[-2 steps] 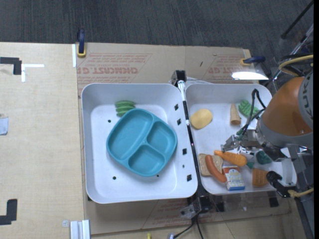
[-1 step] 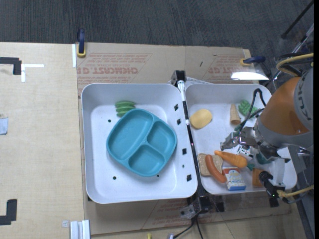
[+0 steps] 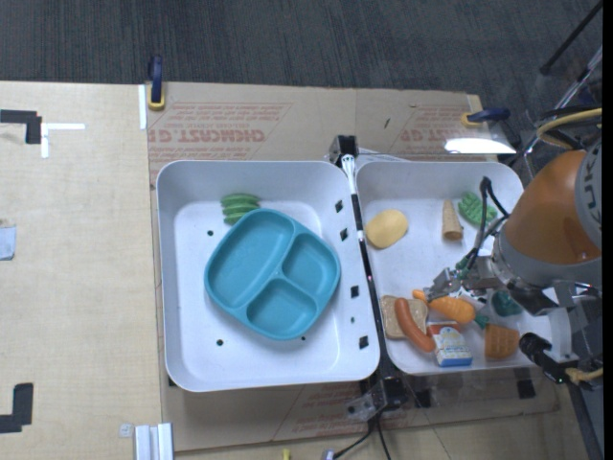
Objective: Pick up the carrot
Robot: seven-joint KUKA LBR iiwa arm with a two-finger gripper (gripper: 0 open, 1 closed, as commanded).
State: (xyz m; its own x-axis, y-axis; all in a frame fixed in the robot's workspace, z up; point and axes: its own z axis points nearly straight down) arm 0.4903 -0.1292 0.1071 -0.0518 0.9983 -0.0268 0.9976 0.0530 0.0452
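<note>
The carrot (image 3: pixel 452 309) is a short orange piece in the right bin (image 3: pixel 421 195), near its front. It lies among other toy foods, beside a red sausage (image 3: pixel 413 325). My gripper (image 3: pixel 450 286) comes in from the right and hangs low, right over the carrot's upper edge. The grey arm with its orange band (image 3: pixel 560 209) hides the bin's right side.
The right bin also holds a yellow potato (image 3: pixel 387 228), a tan cone (image 3: pixel 451 220), a green leafy piece (image 3: pixel 471 207), a bread slice (image 3: pixel 391 315), a small carton (image 3: pixel 452 347), an orange piece (image 3: pixel 500 341) and a teal piece (image 3: pixel 505 304). The left bin (image 3: pixel 182 286) holds a blue divided plate (image 3: pixel 273 273) and a green pod (image 3: pixel 240 204).
</note>
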